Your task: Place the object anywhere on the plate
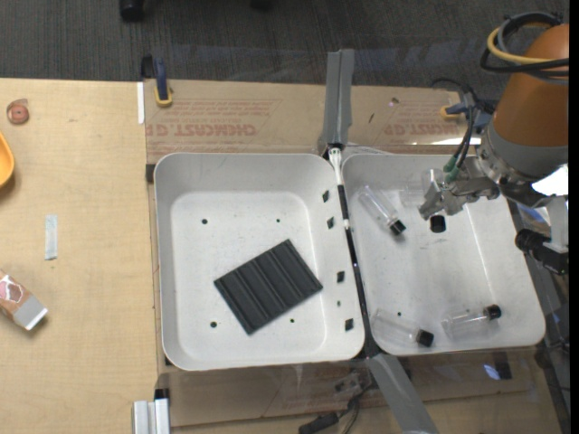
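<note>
Over the right bin [507,278], arm [534,89] angled down, claw [437,213] low.

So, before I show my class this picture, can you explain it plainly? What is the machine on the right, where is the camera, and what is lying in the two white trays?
One camera looks down at a slant on a bench with two shallow white bins. The grey and orange machine is a robot arm, reaching in from the right. Its gripper hangs over the right bin, near the back. I cannot tell whether it holds anything. That bin holds three small clear tubes with black caps: one near the gripper and two along the front edge. The left bin holds a dark ribbed plate, lying flat and turned at an angle.
</note>
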`<state>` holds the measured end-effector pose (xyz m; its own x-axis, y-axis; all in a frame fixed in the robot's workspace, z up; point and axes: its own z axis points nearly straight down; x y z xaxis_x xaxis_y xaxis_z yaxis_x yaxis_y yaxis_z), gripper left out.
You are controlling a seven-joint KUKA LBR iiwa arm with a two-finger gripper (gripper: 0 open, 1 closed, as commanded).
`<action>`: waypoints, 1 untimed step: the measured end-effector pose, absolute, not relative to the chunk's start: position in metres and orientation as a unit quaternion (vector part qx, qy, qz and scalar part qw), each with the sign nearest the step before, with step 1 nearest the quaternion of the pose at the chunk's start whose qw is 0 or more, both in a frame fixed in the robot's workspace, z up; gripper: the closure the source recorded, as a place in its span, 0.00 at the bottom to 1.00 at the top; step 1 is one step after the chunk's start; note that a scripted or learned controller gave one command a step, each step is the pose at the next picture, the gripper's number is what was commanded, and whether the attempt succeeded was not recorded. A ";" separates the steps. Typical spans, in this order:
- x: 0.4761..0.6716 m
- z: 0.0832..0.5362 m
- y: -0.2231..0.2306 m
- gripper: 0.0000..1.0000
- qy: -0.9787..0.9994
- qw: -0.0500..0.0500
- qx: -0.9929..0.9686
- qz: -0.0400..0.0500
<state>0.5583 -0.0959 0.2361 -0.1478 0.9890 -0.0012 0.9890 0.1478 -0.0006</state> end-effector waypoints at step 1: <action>0.558 0.277 -0.024 1.00 0.653 0.000 0.758 -0.002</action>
